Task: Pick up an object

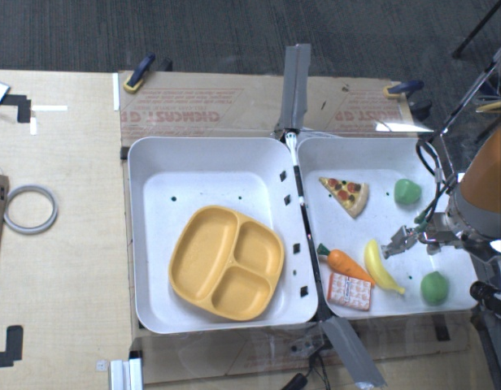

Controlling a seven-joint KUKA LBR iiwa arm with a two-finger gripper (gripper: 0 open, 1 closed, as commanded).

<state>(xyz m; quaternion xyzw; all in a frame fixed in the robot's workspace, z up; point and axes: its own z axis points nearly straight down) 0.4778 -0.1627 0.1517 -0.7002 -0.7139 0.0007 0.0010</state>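
Note:
The right bin (pixel 381 162) holds a pizza slice (pixel 346 193), a green ball (pixel 407 191) at the back, a second green ball (pixel 434 288) at the front right, a yellow banana (pixel 381 266), an orange carrot (pixel 348 263) and a red and white packet (pixel 349 292). My gripper (pixel 399 242) reaches in from the right and hovers just right of the banana's upper end, between the two green balls. Nothing shows in its grasp.
The left bin (pixel 153 177) holds a yellow divided plate (pixel 227 262). A roll of tape (pixel 27 209) lies on the wooden bench to the left. Cardboard (pixel 210 112) with clamps (pixel 139 71) lies behind the bins. Cables (pixel 433 157) hang over the right bin's far corner.

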